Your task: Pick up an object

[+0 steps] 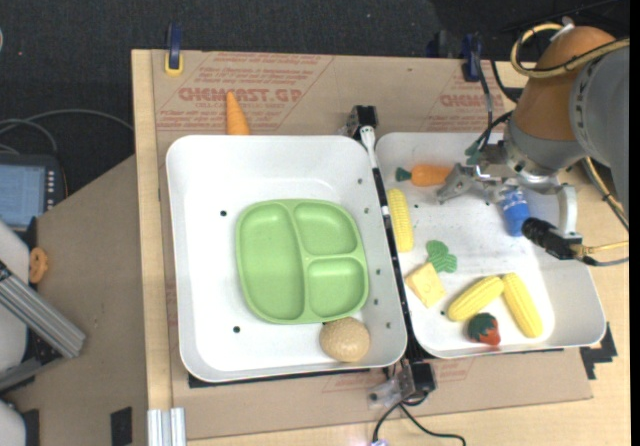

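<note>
My gripper (472, 182) hangs over the far part of the right bin (575, 329), its two metal fingers spread apart with nothing between them. An orange carrot with a green top (430, 174) lies just left of the fingertips. A small blue object (513, 211) sits right below the gripper's wrist. Further forward in this bin lie a corn cob (400, 219) along the left wall, a green broccoli piece (440, 256), a yellow cheese wedge (425, 284), two yellow cobs (475, 296) (522, 302) and a red fruit (485, 328).
The left bin (195, 174) holds a green divided plate (300, 259) and a tan round roll (345, 339) at its front edge. An orange cone-shaped piece (236, 114) lies on the bench behind that bin. A black cable (560, 242) trails from the arm over the right bin.
</note>
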### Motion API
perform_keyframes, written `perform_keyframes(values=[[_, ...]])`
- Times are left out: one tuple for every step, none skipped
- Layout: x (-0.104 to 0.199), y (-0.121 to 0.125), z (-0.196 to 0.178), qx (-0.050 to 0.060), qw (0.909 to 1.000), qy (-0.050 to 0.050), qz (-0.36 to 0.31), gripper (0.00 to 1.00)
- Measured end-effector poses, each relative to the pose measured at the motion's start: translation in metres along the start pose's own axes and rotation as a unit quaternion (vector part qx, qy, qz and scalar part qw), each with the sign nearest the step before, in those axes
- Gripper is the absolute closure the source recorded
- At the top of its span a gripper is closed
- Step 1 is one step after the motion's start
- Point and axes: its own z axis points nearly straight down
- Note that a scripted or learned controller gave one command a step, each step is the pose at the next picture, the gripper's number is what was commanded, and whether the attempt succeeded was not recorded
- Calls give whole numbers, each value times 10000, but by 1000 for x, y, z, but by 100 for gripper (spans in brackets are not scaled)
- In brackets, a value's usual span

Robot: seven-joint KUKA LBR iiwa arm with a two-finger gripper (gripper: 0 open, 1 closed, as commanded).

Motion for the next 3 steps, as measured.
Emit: perform_keyframes(values=[[22,29,7,259,9997,13,-46,0],[-43,35,4,184,9997,151,-43,0],[52,34,3,141,9999,23,-56,0]])
